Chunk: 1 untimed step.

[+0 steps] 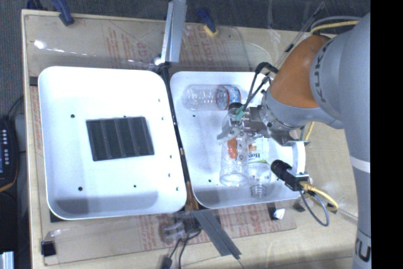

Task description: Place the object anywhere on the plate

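Right now I am looking down on the tool (242, 129), which is hanging low over the middle of the right bin (201, 186); I cannot tell its state, since the wrist is covering it. Directly beneath and just nearer than it, two clear plastic bottles are lying side by side: one with an orange label (233, 160) and one with a white label (257, 164). A third clear bottle (211, 97) is lying along the far wall of that bin, close to the tool's far-left side. I am judging all three to be light, thin-walled and slick, likely to dent or squirt sideways under a pinch, so I would be taking one across its middle, at the label. The dark ribbed plate (119, 138) is sitting in the left bin (56, 91), well apart to the left.
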Motion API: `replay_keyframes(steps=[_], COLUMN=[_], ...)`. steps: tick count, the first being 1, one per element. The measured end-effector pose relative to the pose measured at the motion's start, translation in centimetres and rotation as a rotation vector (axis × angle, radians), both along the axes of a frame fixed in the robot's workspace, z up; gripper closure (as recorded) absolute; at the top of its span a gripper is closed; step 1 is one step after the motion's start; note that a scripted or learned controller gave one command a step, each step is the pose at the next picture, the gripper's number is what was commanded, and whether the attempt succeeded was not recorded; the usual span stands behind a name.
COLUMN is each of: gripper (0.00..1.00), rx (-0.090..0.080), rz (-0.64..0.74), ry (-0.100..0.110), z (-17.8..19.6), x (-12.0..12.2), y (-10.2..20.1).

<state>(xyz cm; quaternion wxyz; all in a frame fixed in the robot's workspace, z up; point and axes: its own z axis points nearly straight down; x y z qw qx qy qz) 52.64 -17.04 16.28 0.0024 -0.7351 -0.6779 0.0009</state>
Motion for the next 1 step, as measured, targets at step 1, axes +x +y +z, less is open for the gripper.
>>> replay_keyframes(steps=[1], gripper=[1.0], rx=[-0.002], rz=[0.245], ry=[-0.004], z=[4.15], x=[-0.15], y=[6.82])
